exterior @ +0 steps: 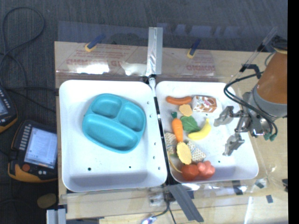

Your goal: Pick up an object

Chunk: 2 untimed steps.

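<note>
The right bin [243, 171] holds a pile of toy food along its left side: a sausage [179, 100], a carrot [177, 129], a green vegetable [189, 124], a banana [201, 132], a corn cob [183, 153], a red tomato-like piece [198, 170] and a red-and-white packet [204, 104]. My gripper [228, 131] hangs over the bin's right part, to the right of the banana. Its two fingers [224, 116] are spread apart and open, with nothing between them.
The left bin [74, 171] holds a blue sectioned plate [114, 122]. A metal post [154, 50] stands behind the wall between the bins. A handheld pendant [32, 148] and cables lie on the floor at the left. Bare bin floor lies under the gripper.
</note>
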Each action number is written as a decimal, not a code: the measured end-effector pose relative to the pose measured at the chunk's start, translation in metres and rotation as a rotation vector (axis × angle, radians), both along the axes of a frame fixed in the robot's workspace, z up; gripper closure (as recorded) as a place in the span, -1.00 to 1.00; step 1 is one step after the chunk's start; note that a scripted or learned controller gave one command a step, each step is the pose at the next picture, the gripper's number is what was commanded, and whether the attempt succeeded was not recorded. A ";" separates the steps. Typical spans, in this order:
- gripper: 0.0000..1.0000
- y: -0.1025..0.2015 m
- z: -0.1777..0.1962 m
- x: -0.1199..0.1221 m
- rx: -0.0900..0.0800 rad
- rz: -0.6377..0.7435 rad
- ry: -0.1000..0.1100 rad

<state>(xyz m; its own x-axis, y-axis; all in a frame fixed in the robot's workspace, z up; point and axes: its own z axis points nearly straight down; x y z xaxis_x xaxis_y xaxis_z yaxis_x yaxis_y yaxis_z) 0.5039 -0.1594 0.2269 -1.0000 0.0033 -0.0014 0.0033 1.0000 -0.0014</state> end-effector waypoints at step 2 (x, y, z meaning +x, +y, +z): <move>-1.00 0.002 0.053 0.015 0.000 0.019 -0.002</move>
